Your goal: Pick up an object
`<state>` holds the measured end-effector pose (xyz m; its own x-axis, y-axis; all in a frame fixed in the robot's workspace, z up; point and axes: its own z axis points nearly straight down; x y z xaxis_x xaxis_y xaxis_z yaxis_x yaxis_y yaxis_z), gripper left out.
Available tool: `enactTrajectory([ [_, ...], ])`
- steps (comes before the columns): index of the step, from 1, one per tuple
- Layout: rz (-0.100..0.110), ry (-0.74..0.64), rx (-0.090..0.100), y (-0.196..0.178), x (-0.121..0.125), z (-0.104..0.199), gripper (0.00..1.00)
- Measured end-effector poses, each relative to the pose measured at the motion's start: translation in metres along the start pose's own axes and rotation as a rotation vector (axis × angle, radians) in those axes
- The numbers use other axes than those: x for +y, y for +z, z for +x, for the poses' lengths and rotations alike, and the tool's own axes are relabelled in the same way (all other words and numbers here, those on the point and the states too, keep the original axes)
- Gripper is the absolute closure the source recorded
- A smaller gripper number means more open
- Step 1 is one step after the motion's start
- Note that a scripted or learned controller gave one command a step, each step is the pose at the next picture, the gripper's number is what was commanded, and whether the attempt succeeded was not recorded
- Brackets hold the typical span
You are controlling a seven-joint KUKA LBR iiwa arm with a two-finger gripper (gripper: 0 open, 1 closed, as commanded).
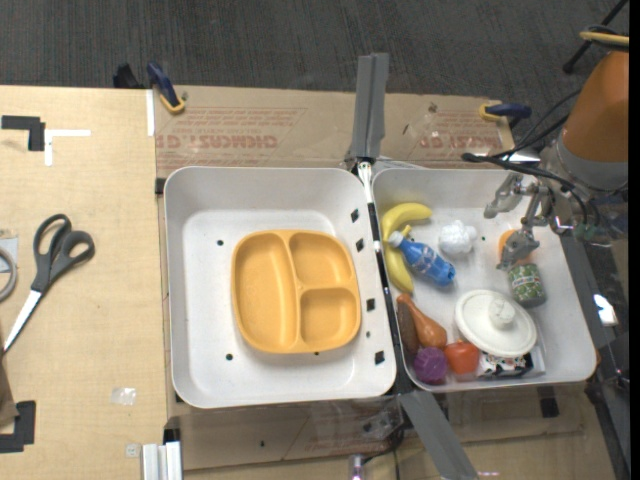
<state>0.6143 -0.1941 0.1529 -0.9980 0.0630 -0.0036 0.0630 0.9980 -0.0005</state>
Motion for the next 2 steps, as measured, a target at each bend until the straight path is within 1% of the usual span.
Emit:
enactTrajectory([
  [1, -0.001, -0.055, -0.002, 0.059, 0.089, 0.008, 0.00],
  [2, 0.001, 0.154, -0.002, 0.059, 0.094, 0.021, 0.00],
])
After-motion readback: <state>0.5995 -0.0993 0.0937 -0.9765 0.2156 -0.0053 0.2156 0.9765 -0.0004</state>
